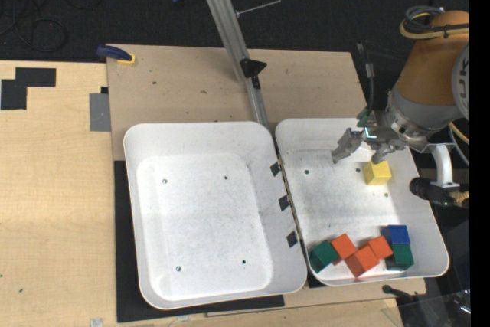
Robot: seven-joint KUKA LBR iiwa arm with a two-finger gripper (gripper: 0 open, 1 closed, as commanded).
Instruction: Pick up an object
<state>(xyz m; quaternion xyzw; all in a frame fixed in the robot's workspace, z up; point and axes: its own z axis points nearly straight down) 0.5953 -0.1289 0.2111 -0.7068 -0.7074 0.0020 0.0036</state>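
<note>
While the claw (pixel 363 151) hung over the right bin (pixel 321 135), its fingers stood apart, gripping nothing. A yellow block (pixel 377 172) lay just beside it.

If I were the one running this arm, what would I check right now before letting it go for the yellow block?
1. Target in sight: the yellow block sits alone in the right bin. Ok.
2. Room around it: bare bin floor on all sides; the cluster of green, orange and blue blocks lies at the near edge. Ok.
3. Claw free: nothing shows between its fingers. Ok.
4. Fingers spread: they look apart. Ok.
5. Claw lined up over the block: it hangs up and left of it, not above. Not ok.
6. Height above the bin floor: cannot tell from this slanted view.
</note>
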